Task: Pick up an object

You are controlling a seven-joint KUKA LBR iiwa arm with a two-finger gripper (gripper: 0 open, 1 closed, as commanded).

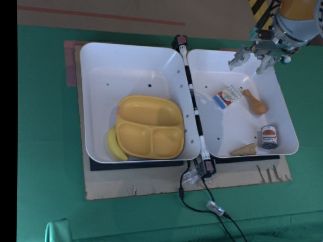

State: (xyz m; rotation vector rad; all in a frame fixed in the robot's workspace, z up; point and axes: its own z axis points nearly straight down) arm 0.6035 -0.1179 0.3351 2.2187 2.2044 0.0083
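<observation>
Camera view: the right shallow white plastic bin (282,116) is the landmark. Above its far rim hangs the grey two-finger gripper (252,62), fingers spread wide, holding nothing. Inside lie a brown wooden drumstick-shaped piece (254,102), a small white carton (227,96), a tan wedge (244,149) and a small red-labelled can (269,136).

Your two-finger gripper (252,60) hangs spread over the far rim of the right-hand shallow white bin (282,110), nothing between its fingers. Straight below and toward you lies bare floor. A small red-white-and-blue carton (226,96) and a brown wooden drumstick-shaped piece (255,103) lie nearer you. Beyond them, the small dark jar (269,137) and tan wedge (244,149) crowd the near corner.
</observation>
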